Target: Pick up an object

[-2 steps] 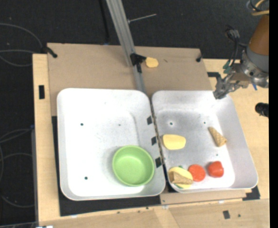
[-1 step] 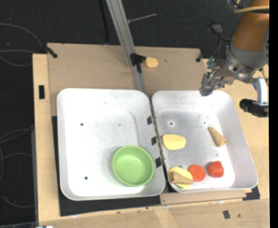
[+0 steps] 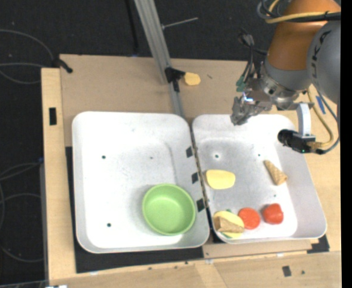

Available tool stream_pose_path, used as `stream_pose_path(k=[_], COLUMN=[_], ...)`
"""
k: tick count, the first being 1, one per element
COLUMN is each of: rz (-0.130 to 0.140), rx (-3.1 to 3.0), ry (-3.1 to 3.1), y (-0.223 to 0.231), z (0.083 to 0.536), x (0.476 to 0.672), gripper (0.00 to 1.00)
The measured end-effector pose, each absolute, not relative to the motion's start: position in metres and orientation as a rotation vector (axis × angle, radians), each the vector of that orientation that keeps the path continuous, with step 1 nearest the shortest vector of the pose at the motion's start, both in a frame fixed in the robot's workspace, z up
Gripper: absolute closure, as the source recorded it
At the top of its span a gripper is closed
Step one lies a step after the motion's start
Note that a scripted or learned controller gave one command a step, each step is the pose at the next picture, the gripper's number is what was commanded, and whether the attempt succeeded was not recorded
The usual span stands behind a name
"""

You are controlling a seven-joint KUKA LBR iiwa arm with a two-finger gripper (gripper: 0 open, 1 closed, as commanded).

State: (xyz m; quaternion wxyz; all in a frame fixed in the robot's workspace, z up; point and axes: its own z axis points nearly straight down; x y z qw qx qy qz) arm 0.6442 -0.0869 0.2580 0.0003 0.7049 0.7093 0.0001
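I see claw [image 3: 241, 114] hovering over upper edge of right bin [image 3: 296, 230], upper right of frame; can't tell its opening, nothing visibly held; candidates lie lower: yellow piece [image 3: 220, 179], tomatoes [image 3: 260, 216], cone [image 3: 276, 173]; green bowl [image 3: 169, 209] sits in left bin [image 3: 104, 137], likely spare.

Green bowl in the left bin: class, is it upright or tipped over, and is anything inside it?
Upright and empty. The green bowl shows its full round rim and bare green inside, facing up.
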Motion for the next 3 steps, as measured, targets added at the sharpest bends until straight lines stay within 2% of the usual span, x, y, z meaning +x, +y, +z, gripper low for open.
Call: stream_pose_path(k=[1,2,3], rz=[-0.001,0.0,0.004], rx=[2.215,2.215,2.212], ry=[2.229,2.229,2.231], y=[-0.037,0.008,0.06], z=[0.247,0.247,0.256], x=[0.655,0.65,0.654], gripper=[1.0,1.0,1.0])
